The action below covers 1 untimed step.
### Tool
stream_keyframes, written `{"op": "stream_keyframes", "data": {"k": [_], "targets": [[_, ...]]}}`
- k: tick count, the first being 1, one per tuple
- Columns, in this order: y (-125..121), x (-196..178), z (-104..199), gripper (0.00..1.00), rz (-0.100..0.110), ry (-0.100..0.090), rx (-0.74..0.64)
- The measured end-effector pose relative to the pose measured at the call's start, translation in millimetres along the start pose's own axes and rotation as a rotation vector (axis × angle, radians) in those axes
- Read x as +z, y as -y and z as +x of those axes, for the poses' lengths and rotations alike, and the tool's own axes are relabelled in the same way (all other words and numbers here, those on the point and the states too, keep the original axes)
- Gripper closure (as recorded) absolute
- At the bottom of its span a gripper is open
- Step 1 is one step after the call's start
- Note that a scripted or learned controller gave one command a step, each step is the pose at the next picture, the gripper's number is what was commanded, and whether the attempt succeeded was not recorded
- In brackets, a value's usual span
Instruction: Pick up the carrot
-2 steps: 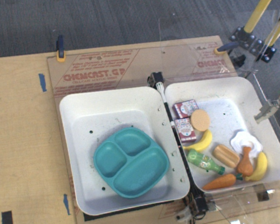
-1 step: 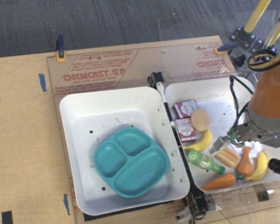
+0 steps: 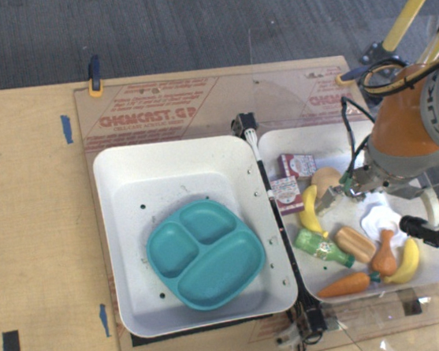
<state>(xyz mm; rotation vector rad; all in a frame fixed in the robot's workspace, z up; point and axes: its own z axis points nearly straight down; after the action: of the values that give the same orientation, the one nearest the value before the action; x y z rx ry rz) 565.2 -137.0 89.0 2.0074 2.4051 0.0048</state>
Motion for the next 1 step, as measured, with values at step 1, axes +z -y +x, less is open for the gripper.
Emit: {"op": "stream_keyframes", "data": {"k": [1], "targets": [[80.5,-1.1,21.6,0.00,-0.001,-0.001,-0.076]]}}
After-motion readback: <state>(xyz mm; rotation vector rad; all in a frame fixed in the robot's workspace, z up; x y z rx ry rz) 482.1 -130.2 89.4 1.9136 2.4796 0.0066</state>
